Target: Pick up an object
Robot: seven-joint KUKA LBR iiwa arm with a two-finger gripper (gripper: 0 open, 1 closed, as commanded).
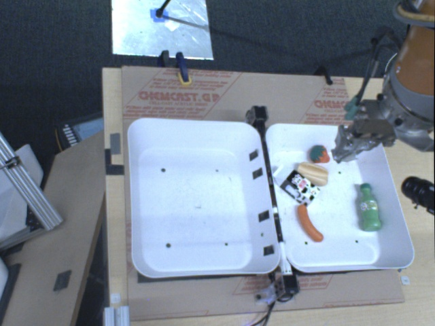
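Gripper (342, 153) hangs over the right bin (391, 250), upper part; finger state can't be judged. Tomato (319, 154) just at its 9 o'clock, bun (314, 174) and cow-print block (301, 188) at 7. Carrot (310, 223) and bottle (368, 208) lie nearer the front.

I'm looking down on the bench (197, 87), its brown board printed with red lettering. At the far edge sits a shiny metal sheet (162, 17) with a scrap of blue tape (158, 15) on it, and a dark rod crosses it at a slant. Just below the sheet, a blue and yellow clamp (182, 68) grips the board's edge. Off to my left I see an aluminium rail (26, 185) lying at an angle on a tan side table (68, 250). Dark carpet (54, 46) lies all around.
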